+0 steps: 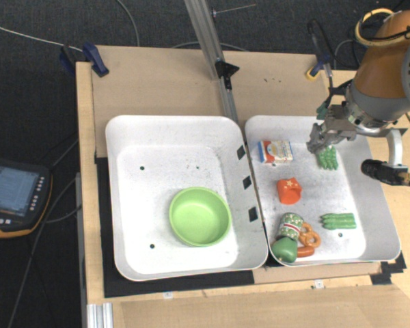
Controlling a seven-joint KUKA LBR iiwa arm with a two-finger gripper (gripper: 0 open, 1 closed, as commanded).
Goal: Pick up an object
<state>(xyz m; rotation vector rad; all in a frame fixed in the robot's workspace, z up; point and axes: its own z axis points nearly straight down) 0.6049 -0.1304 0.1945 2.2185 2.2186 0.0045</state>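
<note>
Gripper (324,142) at the end of the arm (386,60), reaching in from the right and hanging over the far part of the right bin (369,241); whether it is open or closed cannot be told, and nothing can be seen held in it. Directly under and just in front of the gripper lies a green ridged toy (327,158), seemingly touching its tip, though contact cannot be confirmed. To the gripper's left, close by, a small carton (276,152) with blue, white and red faces lies on the bin floor. Nearer the viewer and left of the gripper sits an orange-red block (289,190), apart from the carton. Well in front of the gripper, a second green ridged piece (338,221) lies flat near the bin's right side. Farthest from the gripper, in the bin's near left corner, a cluster of toys rests together: a patterned green-and-white item (291,225), an orange pretzel shape (308,238) beside it, and a green rounded piece (283,250) against the rim. Far to the gripper's left, across the divide between bins, the left bin (123,142) holds a light green bowl (199,216), upright, toward its near right part. A black cable end (383,171) projects from the arm's right side, beyond the right bin's edge.
</note>
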